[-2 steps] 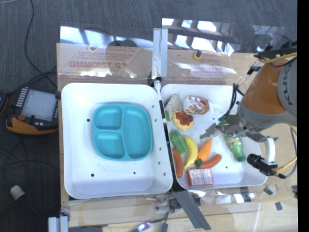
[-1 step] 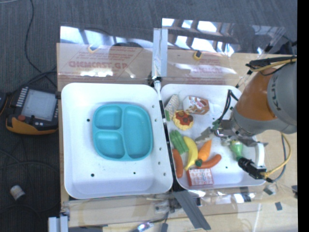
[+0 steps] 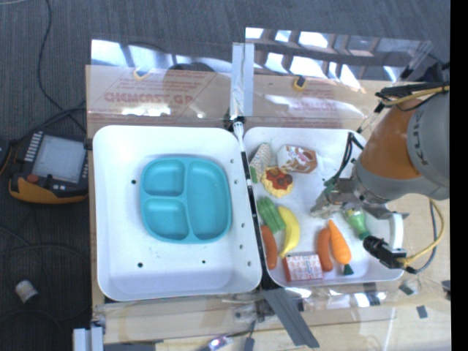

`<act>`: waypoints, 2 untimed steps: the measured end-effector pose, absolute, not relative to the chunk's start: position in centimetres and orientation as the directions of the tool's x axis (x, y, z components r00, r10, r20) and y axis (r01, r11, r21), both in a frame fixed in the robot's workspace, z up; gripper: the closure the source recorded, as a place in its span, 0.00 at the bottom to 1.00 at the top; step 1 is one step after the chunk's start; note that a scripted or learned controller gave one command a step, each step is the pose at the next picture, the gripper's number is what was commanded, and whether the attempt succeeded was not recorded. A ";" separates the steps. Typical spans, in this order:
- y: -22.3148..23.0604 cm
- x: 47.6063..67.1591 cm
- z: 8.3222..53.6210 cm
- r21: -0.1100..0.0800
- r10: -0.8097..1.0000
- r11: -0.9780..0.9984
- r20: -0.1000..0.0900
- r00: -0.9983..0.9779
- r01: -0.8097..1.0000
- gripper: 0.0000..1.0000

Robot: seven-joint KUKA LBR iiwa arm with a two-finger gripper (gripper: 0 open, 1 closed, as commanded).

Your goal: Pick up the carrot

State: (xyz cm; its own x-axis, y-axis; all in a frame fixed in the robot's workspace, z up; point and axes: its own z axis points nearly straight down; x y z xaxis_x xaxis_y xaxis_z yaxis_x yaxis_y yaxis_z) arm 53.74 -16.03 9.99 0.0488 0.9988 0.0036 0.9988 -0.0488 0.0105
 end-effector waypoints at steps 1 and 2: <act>-17.2 55.5 9.2 0.008 0.941 -0.340 0.005 0.340 0.941 1.00; -16.8 55.7 9.0 0.010 0.942 -0.334 0.007 0.334 0.942 0.00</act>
